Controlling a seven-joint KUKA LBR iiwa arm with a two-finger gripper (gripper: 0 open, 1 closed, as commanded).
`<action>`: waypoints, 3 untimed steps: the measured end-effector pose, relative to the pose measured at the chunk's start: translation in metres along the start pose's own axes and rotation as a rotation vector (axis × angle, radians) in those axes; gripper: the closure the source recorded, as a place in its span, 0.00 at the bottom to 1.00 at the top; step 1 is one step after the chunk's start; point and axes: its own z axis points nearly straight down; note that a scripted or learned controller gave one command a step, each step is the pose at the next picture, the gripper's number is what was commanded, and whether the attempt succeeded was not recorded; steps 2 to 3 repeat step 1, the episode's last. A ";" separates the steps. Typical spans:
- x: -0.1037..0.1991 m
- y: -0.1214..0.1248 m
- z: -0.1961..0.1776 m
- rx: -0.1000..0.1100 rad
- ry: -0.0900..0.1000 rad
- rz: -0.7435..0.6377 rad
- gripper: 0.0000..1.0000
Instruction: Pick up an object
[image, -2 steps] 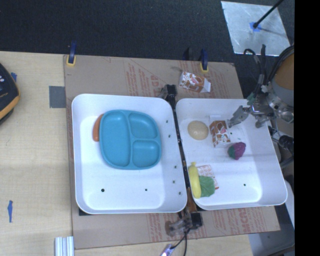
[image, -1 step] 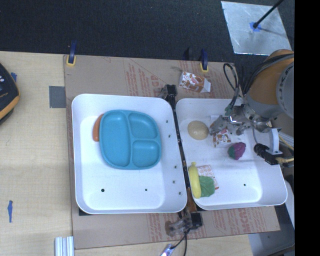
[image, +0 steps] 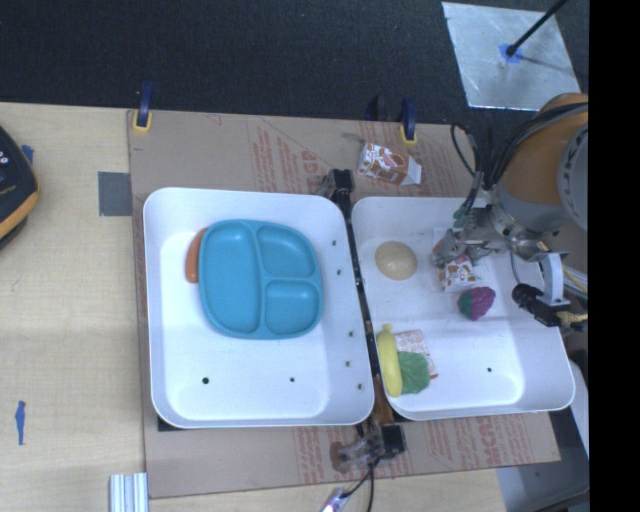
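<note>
Camera view, looking down at a slant on two white bins set side by side on a cardboard sheet. Right bin (image: 520, 385): the grey arm (image: 560, 170), with its orange band, enters from the right edge and bends down over the bin's far right part. The gripper (image: 455, 250) hangs low at the end of the arm, directly above a small red-and-white packet (image: 457, 273); whether it touches the packet, and how wide it stands, cannot be told. The packet lies roughly square-on, so no clear long axis can be made out. Just beside it, toward the near right, sits a purple fruit-like object (image: 478, 302). A pale round object (image: 396, 260) rests near the bin's left wall. At the near left corner a yellow banana-shaped object (image: 388, 362) lies with its long axis running near to far, touching a green object (image: 414, 371) on a printed packet. Left bin (image: 170, 300): a blue divided plate (image: 262, 278) overlaps an orange object (image: 191, 258) at its left. Another packet (image: 389, 164) lies on the cardboard beyond the bins.
</note>
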 end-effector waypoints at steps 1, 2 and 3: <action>0.084 0.015 -0.108 -0.002 0.001 0.002 1.00; 0.084 0.015 -0.108 -0.002 0.001 0.002 1.00; 0.084 0.015 -0.108 -0.002 0.001 0.002 1.00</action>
